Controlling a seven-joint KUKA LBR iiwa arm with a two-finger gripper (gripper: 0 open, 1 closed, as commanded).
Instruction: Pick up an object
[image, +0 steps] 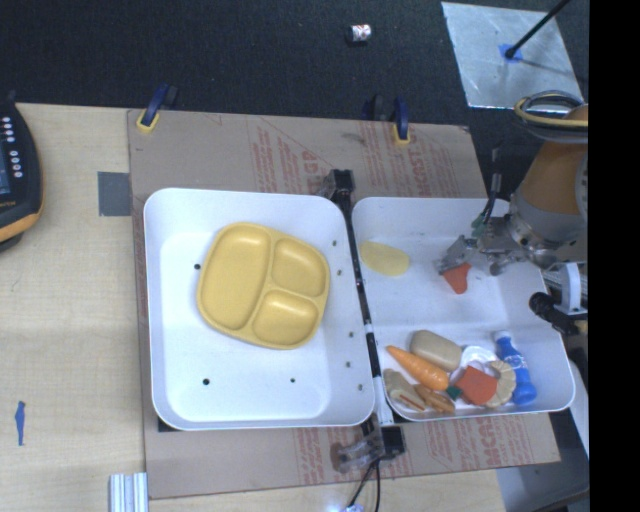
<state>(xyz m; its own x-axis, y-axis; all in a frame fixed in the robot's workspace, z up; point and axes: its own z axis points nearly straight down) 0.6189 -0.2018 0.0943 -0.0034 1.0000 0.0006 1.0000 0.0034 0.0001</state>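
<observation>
My gripper (468, 262) hangs over the upper right part of the right bin (425, 215), on the grey arm with the orange band. A small red piece (456, 279) sits right at the gripper's lower left tip; I cannot tell whether it is held or lies on the bin floor. A pale yellow oval piece (385, 259) lies to the left of the gripper, apart from it. Along the bin's near edge lies a heap of toy food: an orange carrot (418, 367), a tan block (436, 348), a red block (479, 385) and a blue bottle (516, 366).
The left bin (170, 300) holds a yellow divided plate (264, 285). A ridge where the two bins meet (357, 290) runs between them. A black and orange device (15, 180) rests at the bench's left edge. Blue clamps (401, 118) hold the cardboard at the back.
</observation>
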